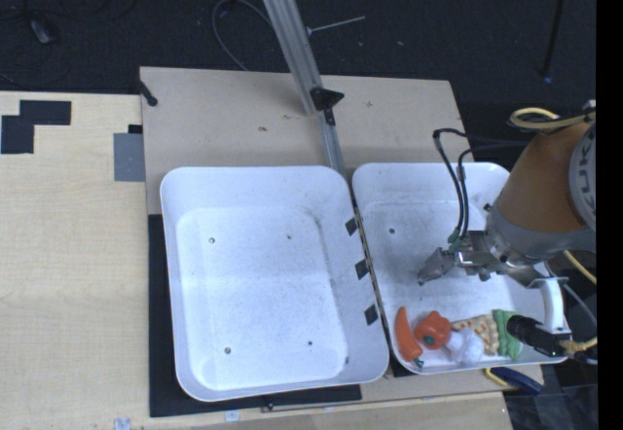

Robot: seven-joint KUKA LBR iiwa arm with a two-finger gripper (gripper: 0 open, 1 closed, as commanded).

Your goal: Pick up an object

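Counter (243, 122) of pale board, bearing two shallow white bins side by side. Left bin (255, 284) with only a speckled white floor. Right bin (409, 214) holding a small heap of objects crowded along its near edge. Grey arm (545, 195) with an orange band, reaching in from the right above that bin. Hand (440, 266) low over the bin's middle floor, dark fingers pointing left, well apart from the heap; too small and dim to tell how far open, and nothing visible between the fingers. Among the heap, going down in size: a green piece (506, 333) toward the right, a tan patterned item (477, 329) just beside it, an orange carrot-like object (407, 336) lying lengthwise at the left end, a round orange-red object (433, 329) touching it, a small whitish lump (458, 348) nearest the rim. Probably light toy pieces, stiff and somewhat slick. Likely best taken across the carrot's narrow width, standing freest at the heap's left end.
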